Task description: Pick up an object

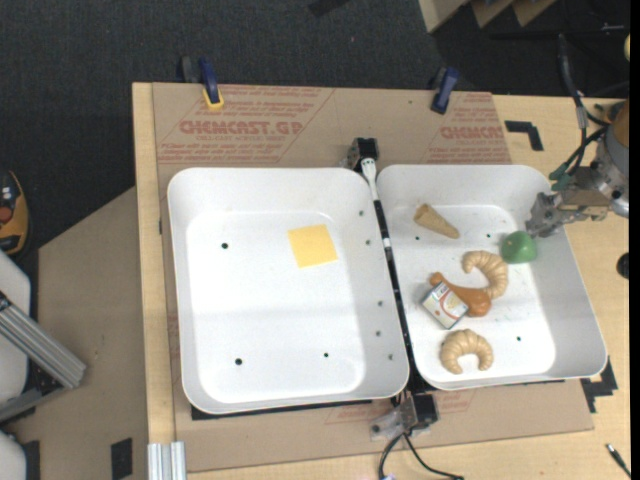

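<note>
In the right bin (590,328), gripper (541,218) beside green ball (519,247), grip state apparently unclear.

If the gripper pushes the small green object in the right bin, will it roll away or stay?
The green object looks rounded, so it would probably roll. It appears smooth, so it may slip from a pinch. It lies beside the gripper, near the right bin wall.

The gripper (545,213) reaches in from the right, low; its jaws seem closed.
</note>
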### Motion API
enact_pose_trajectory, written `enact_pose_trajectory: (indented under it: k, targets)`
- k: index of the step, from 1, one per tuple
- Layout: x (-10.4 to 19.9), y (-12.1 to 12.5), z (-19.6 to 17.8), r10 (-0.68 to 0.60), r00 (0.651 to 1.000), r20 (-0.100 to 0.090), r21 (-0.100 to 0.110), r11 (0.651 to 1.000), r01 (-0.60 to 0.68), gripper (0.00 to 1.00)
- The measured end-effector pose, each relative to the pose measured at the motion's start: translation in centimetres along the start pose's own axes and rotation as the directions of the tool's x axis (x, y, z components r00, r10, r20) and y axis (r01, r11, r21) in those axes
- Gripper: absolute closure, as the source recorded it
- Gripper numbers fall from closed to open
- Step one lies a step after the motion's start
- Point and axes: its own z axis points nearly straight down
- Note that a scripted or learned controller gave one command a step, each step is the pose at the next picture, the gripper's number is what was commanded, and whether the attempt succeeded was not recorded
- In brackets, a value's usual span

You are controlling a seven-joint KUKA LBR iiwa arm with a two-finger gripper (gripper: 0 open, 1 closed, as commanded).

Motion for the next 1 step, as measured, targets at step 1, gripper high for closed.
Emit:
enact_pose_trajectory:
  k: [1]
  targets:
    - [5.48, 11.75, -16.89, -0.009, 1.000, 0.004, -0.023, 1.000, 0.009, 1.00]
